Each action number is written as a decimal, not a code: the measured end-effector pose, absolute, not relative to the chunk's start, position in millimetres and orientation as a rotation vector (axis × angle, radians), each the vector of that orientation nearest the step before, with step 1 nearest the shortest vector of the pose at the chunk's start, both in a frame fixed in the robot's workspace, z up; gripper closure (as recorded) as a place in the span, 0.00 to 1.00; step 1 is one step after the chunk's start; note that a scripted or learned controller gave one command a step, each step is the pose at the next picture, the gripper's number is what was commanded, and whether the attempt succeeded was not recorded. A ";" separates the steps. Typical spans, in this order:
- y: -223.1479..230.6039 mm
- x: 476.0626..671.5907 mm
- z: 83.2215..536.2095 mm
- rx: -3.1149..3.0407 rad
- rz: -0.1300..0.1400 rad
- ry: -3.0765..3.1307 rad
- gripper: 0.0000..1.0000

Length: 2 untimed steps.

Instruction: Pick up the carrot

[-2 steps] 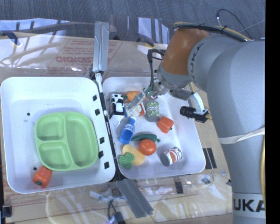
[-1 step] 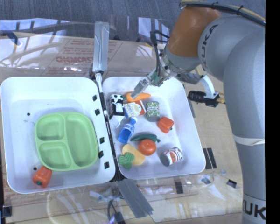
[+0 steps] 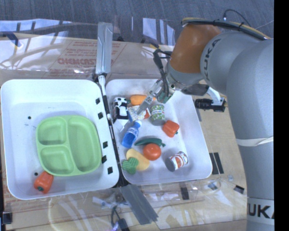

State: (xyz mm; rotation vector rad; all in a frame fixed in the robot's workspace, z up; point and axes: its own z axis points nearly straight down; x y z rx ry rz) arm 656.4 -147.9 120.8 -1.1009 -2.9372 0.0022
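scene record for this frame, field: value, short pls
gripper: low over the right bin, near its back edge
carrot: right bin, right beside the gripper
fingers: cannot tell open or shut
nearby: blue bottle, tomato, tin can, banana
left bin: green divided plate, orange pepper at front corner
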 end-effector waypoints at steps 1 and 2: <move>-147.7 656.9 131.0 -1.095 0.003 -2.939 1.00; -147.7 656.8 130.9 -1.095 0.004 -2.939 0.00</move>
